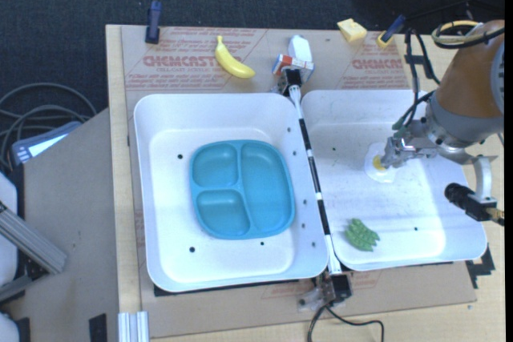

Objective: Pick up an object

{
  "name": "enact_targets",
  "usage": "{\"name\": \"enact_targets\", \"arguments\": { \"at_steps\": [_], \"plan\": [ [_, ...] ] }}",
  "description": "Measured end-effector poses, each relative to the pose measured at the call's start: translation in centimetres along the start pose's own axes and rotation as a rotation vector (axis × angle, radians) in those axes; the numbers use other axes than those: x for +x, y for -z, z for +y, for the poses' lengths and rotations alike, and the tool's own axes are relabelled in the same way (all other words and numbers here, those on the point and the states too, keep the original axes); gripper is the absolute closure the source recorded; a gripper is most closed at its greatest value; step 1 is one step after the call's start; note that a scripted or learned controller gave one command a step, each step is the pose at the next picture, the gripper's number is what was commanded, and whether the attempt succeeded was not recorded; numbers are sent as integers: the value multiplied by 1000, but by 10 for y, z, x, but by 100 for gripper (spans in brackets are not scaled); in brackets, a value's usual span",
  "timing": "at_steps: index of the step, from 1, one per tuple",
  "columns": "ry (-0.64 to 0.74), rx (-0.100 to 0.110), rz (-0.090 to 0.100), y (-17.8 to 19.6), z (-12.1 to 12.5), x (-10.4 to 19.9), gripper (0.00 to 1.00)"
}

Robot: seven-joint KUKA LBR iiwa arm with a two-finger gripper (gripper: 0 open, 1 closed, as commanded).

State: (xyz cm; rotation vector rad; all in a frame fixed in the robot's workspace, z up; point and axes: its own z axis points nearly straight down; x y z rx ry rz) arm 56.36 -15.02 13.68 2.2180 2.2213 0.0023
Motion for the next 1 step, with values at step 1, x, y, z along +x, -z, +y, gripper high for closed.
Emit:
{"name": "enact_targets", "arguments": {
  "at_steps": [1],
  "plan": [
    [-1,1,0,0,0,0,0]
  ]
}}
